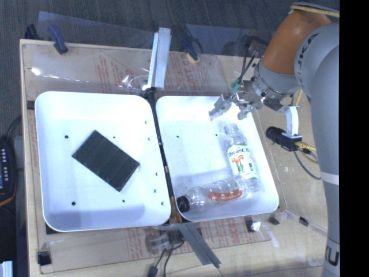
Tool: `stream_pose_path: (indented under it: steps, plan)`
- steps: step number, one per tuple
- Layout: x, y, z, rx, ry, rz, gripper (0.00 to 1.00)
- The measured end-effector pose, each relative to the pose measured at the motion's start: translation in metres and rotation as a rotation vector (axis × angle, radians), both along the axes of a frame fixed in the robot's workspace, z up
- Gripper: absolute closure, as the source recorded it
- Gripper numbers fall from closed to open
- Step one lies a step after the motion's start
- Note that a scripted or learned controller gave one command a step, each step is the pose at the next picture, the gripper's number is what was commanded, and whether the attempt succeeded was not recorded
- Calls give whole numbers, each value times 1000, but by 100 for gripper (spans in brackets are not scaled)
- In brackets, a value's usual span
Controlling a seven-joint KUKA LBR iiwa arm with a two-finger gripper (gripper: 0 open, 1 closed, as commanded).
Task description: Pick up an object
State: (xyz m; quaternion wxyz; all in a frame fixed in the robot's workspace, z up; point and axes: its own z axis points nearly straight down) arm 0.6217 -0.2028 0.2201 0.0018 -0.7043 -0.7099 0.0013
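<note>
- Nearest me, along the front wall of the right bin (173,149), a clear plastic bottle (216,193) lay on its side, its black cap pointing toward the divider between the bins and something orange showing through its body.
- Just behind it a second clear bottle (239,154), with a white label bearing a little green and orange, lay lengthwise beside the bin's right wall, cap toward the back; its lower end looked to be touching the first bottle, though the clear plastic made that hard to judge.
- In the left bin (52,114) a flat dark grey rectangular pad (106,160) lay at a slant near the middle, well apart from every wall.
- Farther back, the gripper (231,108) hung over the rear right corner of the right bin, just above the cap end of the labelled bottle; its two pale fingers (218,107) stood spread apart with nothing between them.
- Behind that rose the grey arm with its orange band (285,39), reaching in from the right.
- At the back edge of the wooden bench (86,68) blue clamps (57,39) held a clear sheet, and an upright metal bar (159,59) stood where the two bins met.
</note>
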Motion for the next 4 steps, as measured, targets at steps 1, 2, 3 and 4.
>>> stream_pose_path:
  steps: [1, 2, 3, 4]
  plan:
    - [7, -5, -43, 1, -1, 142, 0]
    - [-48, -7, -84, 0, -1, 161, 0]
    - [-56, -7, -37, -1, -5, 230, 0]
    - [-37, -6, -82, 1, 0, 247, 0]
